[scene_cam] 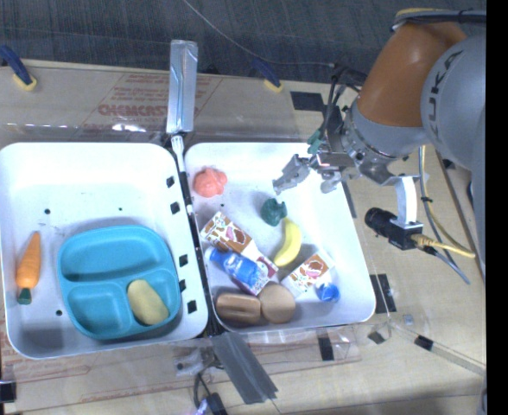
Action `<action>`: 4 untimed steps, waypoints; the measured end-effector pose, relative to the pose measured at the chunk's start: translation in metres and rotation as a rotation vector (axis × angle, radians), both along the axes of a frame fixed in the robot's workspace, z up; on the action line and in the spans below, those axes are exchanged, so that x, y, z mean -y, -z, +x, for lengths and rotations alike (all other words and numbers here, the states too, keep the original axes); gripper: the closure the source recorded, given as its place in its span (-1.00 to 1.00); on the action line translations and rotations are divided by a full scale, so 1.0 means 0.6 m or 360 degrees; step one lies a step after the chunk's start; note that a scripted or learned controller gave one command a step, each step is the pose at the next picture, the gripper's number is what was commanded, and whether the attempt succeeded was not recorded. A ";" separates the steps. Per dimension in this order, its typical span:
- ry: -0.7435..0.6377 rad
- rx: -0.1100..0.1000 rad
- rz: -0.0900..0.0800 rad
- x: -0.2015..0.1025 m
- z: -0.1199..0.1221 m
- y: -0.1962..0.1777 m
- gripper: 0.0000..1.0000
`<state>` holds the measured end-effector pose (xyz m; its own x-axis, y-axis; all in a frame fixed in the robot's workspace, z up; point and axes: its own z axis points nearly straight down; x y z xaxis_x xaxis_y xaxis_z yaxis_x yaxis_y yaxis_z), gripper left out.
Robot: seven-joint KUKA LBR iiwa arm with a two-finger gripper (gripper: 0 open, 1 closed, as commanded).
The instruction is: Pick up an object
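Note:
My gripper (308, 178) hovers over the back right part of the right bin (354, 266), open with nothing between its fingers. Just below and left of it lies a small green item (274, 209). A banana (288, 242) lies further toward the front. A salmon-coloured round fruit (208, 181) sits at the bin's back left. Toward the front are a patterned carton (225, 232), a blue packet (245, 271), a small carton with a blue cap (312, 273), a bread roll (238, 308) and a brown round item (278, 303).
The left bin (81, 167) holds a blue divided plate (107, 262) with a yellow oval item (148, 302) on it, and a carrot (28, 262) by its left wall. A metal post (181, 89) rises between the bins at the back.

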<state>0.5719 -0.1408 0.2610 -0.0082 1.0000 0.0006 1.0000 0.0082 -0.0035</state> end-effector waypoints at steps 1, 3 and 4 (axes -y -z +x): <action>0.0070 -0.0013 0.0001 0.051 0.017 0.149 -1.00; -0.0079 0.0008 -0.0002 0.066 0.049 0.262 1.00; 0.0389 0.0010 0.0001 -0.108 0.071 0.050 1.00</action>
